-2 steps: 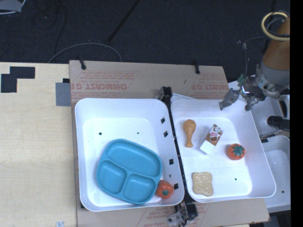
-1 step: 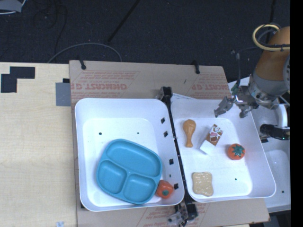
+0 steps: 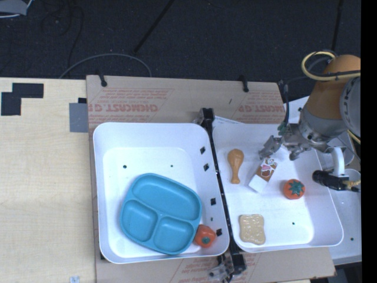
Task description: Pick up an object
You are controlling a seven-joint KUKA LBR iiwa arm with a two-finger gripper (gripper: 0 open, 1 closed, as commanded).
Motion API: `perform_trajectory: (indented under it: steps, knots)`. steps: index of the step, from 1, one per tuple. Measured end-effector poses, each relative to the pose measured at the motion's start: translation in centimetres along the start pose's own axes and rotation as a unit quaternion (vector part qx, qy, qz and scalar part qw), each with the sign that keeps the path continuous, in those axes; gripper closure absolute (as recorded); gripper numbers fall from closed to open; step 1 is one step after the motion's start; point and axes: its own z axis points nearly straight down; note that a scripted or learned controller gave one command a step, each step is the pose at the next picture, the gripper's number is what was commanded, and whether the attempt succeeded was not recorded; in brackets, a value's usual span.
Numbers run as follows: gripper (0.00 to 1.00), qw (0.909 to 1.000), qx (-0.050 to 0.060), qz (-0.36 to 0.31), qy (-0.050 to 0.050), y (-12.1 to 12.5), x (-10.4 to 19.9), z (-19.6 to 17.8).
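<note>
In the right bin [image 3: 330, 229], a small white and red carton [image 3: 265, 174] lies tilted near the middle. My gripper [image 3: 281, 151] hangs just above and to the right of it, fingers spread open with nothing between them. A tan drumstick [image 3: 235, 165] lies to the left of the carton. To the carton's right sits a red tomato [image 3: 293, 189], and a slice of toast [image 3: 252, 229] rests near the front wall.
The left bin [image 3: 118, 140] holds a blue divided plate [image 3: 160, 213] and a second red tomato [image 3: 204, 236] in its front right corner. A black divider [image 3: 213, 170] runs between the bins. The arm comes in from the right over the right bin's far corner.
</note>
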Motion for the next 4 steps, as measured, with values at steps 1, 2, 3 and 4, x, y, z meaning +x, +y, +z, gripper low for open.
perform_trajectory:
  steps: [1,2,3,4]
  knots:
    - [0.00,1.0000,-0.001,0.000,0.000,0.0,0.1,4.5]
    - [1.00,1.0000,-0.003,0.000,0.000,0.1,0.1,3.3]
    - [1.00,1.0000,-0.005,-0.001,-0.001,0.6,0.0,-1.1]
    - [1.00,1.0000,-0.005,0.000,-0.001,-0.2,0.0,-5.7]
